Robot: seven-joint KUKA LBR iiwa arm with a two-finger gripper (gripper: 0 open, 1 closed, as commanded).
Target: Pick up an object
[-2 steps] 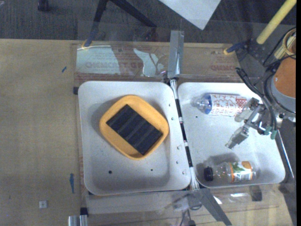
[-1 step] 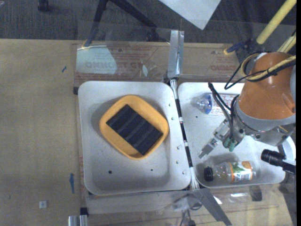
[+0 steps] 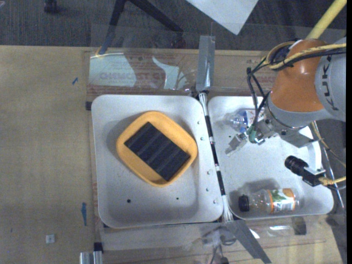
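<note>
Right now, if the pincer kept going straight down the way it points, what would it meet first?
Probably the bare floor of the right bin, close beside the crumpled wrapper; the pincer hangs over that spot, though depth is hard to judge from above.

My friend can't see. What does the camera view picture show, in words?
A grey and orange robot arm reaches from the right, its hand low over the right white bin, near a small crinkly wrapper. A bottle lies on its side in that bin. The left white bin holds a yellow tray with a dark top.
</note>
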